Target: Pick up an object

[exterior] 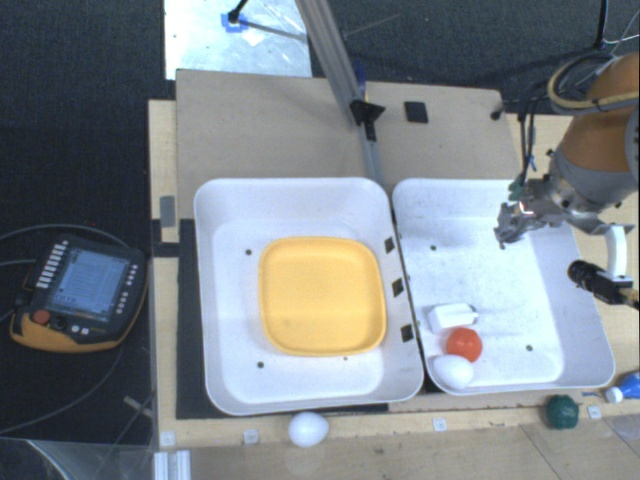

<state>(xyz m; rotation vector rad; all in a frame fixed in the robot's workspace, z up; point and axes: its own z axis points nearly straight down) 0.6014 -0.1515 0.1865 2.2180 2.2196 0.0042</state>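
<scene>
**Inspector:** Report the arm's station.

**Assistant:** The gripper point(512, 223) hangs over the upper part of the right bin point(575, 368), at the right of the frame, above bare bin floor. Nothing lies between its tips. I cannot tell whether it is spread or closed; it is too small and dark against the wrist.

**Inspector:** And the candidates for picking?

**Assistant:** Three are clustered in the lower left corner of that same bin: a white block point(452, 317), an orange ball point(463, 344) just below it, and a white egg-shaped piece point(452, 371) against the bin's lower wall. They appear to touch or nearly touch. All sit well apart from the gripper, toward the lower centre of the frame.

**Inspector:** Other contents?

**Assistant:** The left bin point(225, 368) carries a yellow plate point(323, 295), flat and centred. A second white egg point(308, 429) and a green ball point(561, 411) lie outside the bins along the bottom edge.

**Inspector:** Assessment?

**Assistant:** No grasp made yet. In my judgement, the crowding in the corner is the hazard: the wall and neighbours leave little room for a clean descent.
</scene>
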